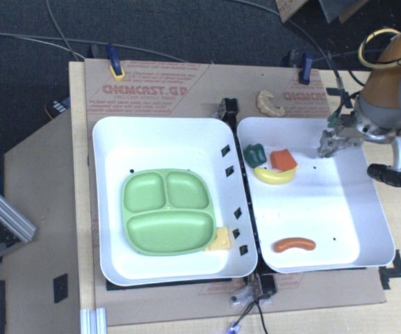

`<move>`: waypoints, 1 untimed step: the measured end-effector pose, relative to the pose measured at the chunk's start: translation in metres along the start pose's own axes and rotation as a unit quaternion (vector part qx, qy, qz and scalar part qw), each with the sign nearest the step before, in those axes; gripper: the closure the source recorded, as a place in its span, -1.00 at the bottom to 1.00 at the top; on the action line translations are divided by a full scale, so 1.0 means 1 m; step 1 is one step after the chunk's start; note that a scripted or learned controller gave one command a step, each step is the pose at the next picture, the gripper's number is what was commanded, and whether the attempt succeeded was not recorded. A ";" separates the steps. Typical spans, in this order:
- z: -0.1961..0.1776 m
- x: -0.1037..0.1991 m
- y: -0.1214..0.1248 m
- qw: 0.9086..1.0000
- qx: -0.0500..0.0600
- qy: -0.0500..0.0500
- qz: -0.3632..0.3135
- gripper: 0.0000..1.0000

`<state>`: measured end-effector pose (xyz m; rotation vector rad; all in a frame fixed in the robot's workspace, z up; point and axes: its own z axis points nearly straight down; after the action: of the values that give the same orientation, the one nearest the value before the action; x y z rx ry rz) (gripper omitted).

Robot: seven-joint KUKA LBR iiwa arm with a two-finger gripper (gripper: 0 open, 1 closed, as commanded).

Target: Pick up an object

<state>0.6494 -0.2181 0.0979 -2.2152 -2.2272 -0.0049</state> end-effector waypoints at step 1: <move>-0.065 -0.001 0.005 1.000 -0.002 -0.002 0.002 1.00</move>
<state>0.6543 -0.2190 0.1626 -2.2247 -2.2272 -0.0045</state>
